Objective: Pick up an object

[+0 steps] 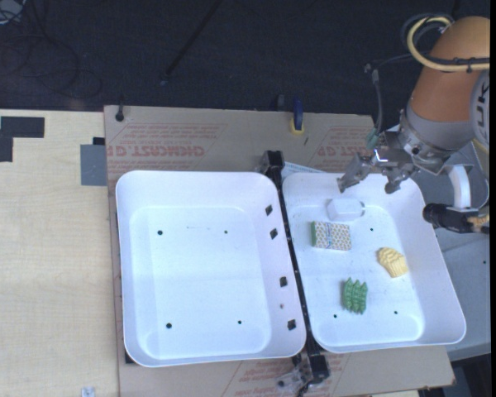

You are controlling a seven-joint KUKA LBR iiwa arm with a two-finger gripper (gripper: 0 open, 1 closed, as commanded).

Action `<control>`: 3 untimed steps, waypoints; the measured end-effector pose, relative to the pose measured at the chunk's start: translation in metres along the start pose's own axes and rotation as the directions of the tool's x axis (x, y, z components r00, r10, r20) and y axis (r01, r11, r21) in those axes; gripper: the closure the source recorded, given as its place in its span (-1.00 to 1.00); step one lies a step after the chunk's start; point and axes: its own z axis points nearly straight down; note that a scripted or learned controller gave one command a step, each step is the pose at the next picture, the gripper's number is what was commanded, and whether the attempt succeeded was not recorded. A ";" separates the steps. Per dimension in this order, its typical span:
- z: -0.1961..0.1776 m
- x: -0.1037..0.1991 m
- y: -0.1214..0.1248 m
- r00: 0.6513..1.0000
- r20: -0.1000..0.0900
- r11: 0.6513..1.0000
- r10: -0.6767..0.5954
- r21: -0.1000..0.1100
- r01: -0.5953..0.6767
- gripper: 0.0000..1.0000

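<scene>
The right bin point(434, 304) holds several small things: a whitish object point(345, 208) near its far wall, a speckled green-and-white block point(331, 236) in the middle, a yellow object point(391, 260) to the right, and a green knobbly object point(355, 295) toward the front. My gripper point(369, 179) hangs above the bin's far edge, just up and right of the whitish object, its two fingers spread apart and open with nothing between them.
The left bin point(140, 304) lies beside the right one, with a black clip strip point(281, 246) running along the shared wall. Both bins rest on a cardboard sheet point(190, 143). A blue-and-yellow clamp point(298, 118) stands at the cardboard's far edge.
</scene>
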 end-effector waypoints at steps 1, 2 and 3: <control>-0.051 -0.104 -0.038 1.000 0.005 1.000 0.010 -0.002 -0.010 -1.00; -0.185 -0.098 -0.014 1.000 0.005 1.000 -0.001 -0.015 0.001 -1.00; -0.296 -0.096 0.016 1.000 0.004 1.000 -0.004 -0.012 0.004 -1.00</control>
